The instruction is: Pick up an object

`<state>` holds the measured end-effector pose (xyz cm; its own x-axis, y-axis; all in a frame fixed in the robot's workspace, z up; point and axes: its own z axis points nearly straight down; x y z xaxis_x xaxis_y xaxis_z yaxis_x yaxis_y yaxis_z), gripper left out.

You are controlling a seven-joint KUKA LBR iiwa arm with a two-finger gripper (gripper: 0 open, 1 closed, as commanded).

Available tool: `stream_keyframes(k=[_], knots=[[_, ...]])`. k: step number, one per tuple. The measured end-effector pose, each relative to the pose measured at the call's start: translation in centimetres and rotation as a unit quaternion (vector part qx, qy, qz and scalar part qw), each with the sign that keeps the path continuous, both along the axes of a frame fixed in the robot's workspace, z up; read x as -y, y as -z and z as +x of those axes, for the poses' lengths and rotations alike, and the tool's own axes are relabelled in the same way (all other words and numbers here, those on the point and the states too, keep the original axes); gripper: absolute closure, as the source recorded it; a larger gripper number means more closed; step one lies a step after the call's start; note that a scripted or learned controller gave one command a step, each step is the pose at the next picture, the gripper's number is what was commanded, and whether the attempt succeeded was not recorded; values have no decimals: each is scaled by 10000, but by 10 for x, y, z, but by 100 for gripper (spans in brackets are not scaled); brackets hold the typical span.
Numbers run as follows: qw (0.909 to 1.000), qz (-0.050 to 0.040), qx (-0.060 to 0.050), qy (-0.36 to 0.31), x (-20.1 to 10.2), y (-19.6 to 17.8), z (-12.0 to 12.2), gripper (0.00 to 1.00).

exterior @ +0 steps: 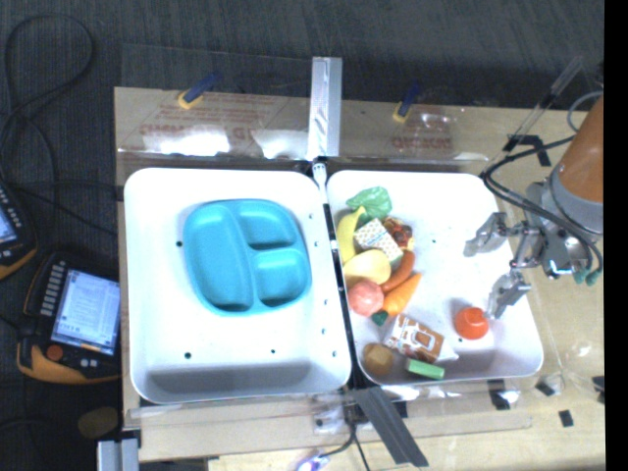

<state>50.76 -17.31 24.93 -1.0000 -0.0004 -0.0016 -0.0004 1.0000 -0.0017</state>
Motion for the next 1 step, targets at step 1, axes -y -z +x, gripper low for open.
stream_keyframes(k=[1], knots=[[9997, 3, -9, -244, -59, 90, -23, 0]])
